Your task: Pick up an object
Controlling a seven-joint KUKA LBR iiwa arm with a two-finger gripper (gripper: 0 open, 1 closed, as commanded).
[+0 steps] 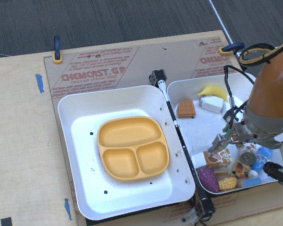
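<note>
- Toys piled along the near edge of the right bin [190, 89]: purple grapes [208, 178], corn cob [227, 183], a grey round piece [247, 157], blue bits [263, 152], all touching or overlapping.
- Risk: that clutter. Closing there could catch two things, or pinch an edge and lose it on the lift.
- Risk: near bin wall is just beside the pile; a finger could clip the rim on the way down.
- Easier targets sit apart at the far end: banana [212, 92], white block [212, 104], brown cracker [185, 109].
- Claw [221, 144] is low over the right bin, above a small printed packet [219, 157]. Can't tell whether it's open, closed or gripping anything.
- Arm comes in from the right, orange band above the wrist, wrist angled down and left.
- Left bin [75, 146] has the yellow divided plate [133, 147]; well clear of me.
</note>
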